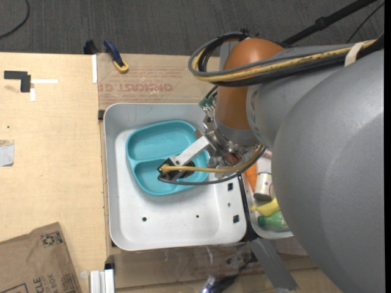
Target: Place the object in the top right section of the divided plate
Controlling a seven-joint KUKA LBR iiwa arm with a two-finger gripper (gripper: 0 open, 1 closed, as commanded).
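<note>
A teal divided plate (153, 144) lies in the upper left part of the left white bin (165, 224), with one large section at the top and smaller ones below. My gripper (214, 153) hangs low over the plate's right edge, beneath the orange wrist band. The grey arm hides most of it, along with the right side of the plate. I see no object between the gripper and the plate.
The right bin (259, 227), mostly under the arm, holds an orange item (250, 176), a silver can (264, 187), a yellow piece (269, 207) and a green piece (276, 222). A blue and yellow clamp (116, 57) sits behind the left bin. A brown paper bag (36, 261) lies front left.
</note>
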